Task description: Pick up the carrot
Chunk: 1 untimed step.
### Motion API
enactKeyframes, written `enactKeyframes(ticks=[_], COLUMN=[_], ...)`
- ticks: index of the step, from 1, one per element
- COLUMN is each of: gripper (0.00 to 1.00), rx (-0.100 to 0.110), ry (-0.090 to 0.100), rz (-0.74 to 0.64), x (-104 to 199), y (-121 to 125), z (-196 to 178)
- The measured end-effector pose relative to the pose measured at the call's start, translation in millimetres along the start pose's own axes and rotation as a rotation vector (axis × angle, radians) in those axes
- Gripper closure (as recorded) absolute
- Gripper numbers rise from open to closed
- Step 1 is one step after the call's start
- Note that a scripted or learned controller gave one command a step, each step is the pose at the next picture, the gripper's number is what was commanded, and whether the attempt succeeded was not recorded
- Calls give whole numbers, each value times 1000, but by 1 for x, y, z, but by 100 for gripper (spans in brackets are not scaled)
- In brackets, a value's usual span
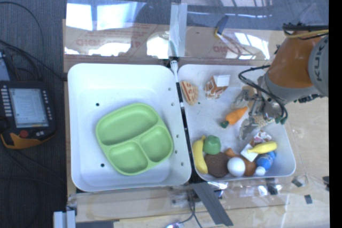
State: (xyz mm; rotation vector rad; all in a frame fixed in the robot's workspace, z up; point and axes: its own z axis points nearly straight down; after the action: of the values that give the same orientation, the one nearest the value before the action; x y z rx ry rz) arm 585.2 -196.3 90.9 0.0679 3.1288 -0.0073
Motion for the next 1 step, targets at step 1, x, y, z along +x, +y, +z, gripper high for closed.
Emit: enactKeyframes(ticks=[1], gripper=[100], rx=[4], ry=[-9], rz=[-2], x=[-3], y=[1], z=[-12])
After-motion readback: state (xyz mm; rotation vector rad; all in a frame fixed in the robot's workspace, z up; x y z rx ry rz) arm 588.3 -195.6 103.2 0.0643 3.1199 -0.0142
